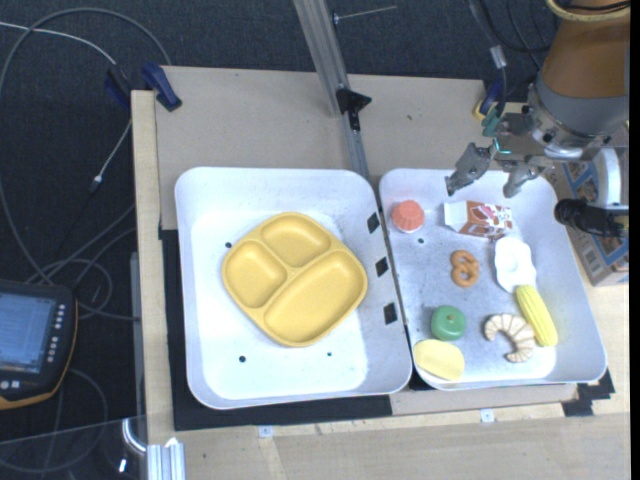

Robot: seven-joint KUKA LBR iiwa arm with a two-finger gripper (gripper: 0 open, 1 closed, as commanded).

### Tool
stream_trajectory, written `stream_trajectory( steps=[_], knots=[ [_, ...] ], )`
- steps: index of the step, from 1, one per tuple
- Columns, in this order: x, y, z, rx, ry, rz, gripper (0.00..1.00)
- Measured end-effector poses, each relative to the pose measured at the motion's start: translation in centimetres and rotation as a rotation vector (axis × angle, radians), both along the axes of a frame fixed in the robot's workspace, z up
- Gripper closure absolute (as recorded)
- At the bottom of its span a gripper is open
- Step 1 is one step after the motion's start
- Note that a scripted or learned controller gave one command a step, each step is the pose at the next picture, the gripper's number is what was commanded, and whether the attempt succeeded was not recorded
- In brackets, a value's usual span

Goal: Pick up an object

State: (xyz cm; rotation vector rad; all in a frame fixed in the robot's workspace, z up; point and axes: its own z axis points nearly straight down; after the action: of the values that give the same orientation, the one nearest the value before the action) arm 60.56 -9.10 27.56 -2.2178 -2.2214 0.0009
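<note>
The arm is reaching in for a pick, with nothing grasped yet. The hand (497, 171) is hovering open over the far rim of the right bin (570, 358), its fingers spread. The nearest thing, a red-and-white packet (481, 218), is lying just at its six o'clock. Next, I judge, it is needing to descend there and close.

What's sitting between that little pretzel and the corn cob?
In the camera view, a white egg-like piece lies between the pretzel and the corn cob, just above the cob's top end.
</note>
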Motion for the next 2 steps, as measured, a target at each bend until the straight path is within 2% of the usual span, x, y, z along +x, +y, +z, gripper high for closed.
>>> stream_trajectory(
  steps=[1,2],
  knots=[
    [0.0,0.0,0.0,0.0,0.0,0.0,0.0],
    [0.6,-0.3,-6.0,0.0,0.005,-0.002,0.0]
  ],
)
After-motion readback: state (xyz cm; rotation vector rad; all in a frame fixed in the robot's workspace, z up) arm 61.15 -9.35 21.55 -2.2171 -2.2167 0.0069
